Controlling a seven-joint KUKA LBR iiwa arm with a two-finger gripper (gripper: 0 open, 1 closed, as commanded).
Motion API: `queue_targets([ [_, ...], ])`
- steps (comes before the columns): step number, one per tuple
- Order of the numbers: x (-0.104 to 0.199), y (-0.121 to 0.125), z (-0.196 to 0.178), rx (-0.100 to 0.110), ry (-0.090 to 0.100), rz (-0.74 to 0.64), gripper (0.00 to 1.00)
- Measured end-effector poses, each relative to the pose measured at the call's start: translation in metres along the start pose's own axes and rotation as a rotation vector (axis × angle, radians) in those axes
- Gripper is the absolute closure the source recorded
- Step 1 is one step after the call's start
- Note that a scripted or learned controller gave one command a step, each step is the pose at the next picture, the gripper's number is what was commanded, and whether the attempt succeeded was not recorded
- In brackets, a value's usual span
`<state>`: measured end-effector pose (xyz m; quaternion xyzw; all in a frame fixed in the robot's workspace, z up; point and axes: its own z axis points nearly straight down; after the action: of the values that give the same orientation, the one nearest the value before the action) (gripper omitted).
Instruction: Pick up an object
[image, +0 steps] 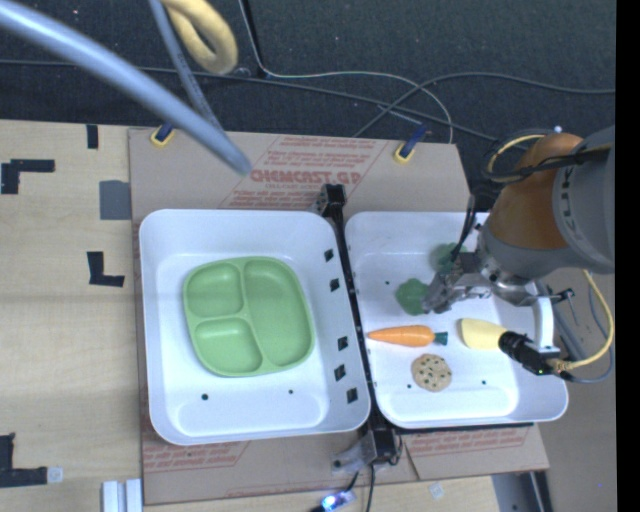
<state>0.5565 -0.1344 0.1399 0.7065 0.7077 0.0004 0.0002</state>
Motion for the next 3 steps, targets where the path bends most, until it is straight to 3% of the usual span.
queue_targets([
  [2, 0.006, -0.010, -0.119, -0.004, -0.001, -0.001, 1.00],
  [3, 0.065, -0.008, -0.104, 0.002, 0.001, -0.005, 1.00],
])
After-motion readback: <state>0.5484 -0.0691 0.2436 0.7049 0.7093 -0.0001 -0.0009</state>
